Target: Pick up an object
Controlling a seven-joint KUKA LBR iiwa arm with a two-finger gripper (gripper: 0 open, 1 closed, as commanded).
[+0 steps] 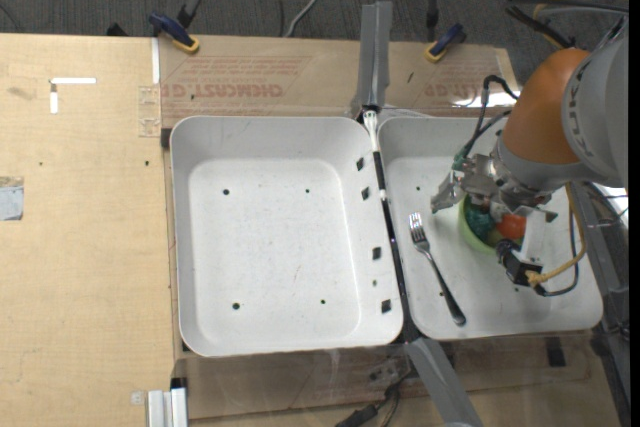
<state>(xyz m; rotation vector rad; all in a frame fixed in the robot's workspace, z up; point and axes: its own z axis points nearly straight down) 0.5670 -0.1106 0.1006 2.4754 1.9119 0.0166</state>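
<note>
Over the right bin [420, 315] the arm hangs low, its gripper [487, 215] buried among a green round object [472, 225] with something orange-red [512, 226] just beside it. Gripper state: cannot tell, the wrist body and cables block the tips from this angle.

Pick targets all sit in the right bin: the green thing and orange-red piece under the wrist, and a fork [432, 265] lying apart to their left, tines toward the back, handle running toward the front edge. Left bin [180, 215] has bare floor.

Doing the step well, as a judgement: the green object looks like the intended target, so the tips should straddle its rim or body squarely, not land on top of it. The orange-red piece touching or nearly touching it could get pinched along or shoved aside; a centred descent avoids that. The fork is flat and thin, likely harder to grab, better left alone. Lift straight up and slow, since rounded plastic may slip.

Pose: arm enters from the right, orange band [545, 110] above the wrist, wrist pointing down and slightly leftward toward the bin floor, yellow cable [565, 275] looping below it.
</note>
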